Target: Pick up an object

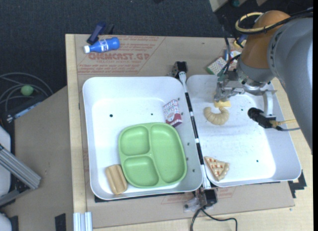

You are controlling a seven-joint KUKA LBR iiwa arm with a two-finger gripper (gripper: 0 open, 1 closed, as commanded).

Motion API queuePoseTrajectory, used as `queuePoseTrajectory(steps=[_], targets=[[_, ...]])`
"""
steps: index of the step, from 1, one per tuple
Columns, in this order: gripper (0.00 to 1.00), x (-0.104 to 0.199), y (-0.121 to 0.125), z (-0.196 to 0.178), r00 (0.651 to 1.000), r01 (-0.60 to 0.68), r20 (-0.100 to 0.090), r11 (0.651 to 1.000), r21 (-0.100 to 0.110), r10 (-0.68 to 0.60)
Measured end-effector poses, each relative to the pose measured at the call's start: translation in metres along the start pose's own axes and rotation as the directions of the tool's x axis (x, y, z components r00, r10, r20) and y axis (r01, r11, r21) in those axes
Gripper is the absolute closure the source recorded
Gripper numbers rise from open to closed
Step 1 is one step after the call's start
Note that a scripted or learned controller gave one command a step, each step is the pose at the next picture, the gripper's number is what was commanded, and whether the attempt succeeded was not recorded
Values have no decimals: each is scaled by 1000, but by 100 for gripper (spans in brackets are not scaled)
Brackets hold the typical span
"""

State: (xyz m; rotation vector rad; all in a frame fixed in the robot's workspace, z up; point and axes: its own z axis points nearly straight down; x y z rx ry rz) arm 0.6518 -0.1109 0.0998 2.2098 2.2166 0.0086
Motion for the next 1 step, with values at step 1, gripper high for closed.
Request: queuePoseTrajectory(steps=[1], targets=[[0, 0, -2, 2, 1000, -1, 0, 1000, 5, 1]])
